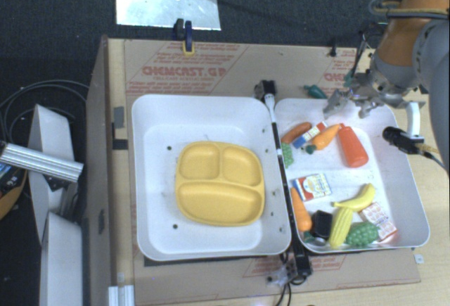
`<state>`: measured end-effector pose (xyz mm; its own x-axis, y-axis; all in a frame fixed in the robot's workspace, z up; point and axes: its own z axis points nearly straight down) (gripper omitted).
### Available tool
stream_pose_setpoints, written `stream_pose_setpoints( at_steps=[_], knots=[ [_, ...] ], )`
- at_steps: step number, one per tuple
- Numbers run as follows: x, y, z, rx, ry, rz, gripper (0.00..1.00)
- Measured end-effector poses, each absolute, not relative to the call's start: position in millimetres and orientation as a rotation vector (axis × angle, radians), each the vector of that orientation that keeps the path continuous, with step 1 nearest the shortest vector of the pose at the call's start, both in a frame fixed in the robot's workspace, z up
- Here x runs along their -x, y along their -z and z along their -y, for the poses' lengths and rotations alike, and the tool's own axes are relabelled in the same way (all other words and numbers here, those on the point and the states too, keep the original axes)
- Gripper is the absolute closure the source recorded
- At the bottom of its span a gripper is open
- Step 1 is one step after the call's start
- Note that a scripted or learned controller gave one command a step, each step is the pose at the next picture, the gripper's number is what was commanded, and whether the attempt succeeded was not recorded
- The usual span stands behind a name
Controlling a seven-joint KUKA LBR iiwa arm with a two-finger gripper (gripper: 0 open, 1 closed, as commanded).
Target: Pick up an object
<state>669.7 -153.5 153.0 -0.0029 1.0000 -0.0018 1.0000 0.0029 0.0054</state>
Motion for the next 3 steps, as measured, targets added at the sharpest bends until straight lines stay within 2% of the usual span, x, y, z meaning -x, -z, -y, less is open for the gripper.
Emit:
stream_pose_setpoints(
  at_steps=[1, 2, 3],
  knots=[
    [-669.5, -98, 83, -2.214, -0.004, -2.226, 0.00],
    [-671.3, -89, 85, -2.209, -0.007, -2.221, 0.00],
    [-674.2, -102, 84, -2.200, -0.017, -2.219, 1.00]
  ],
)
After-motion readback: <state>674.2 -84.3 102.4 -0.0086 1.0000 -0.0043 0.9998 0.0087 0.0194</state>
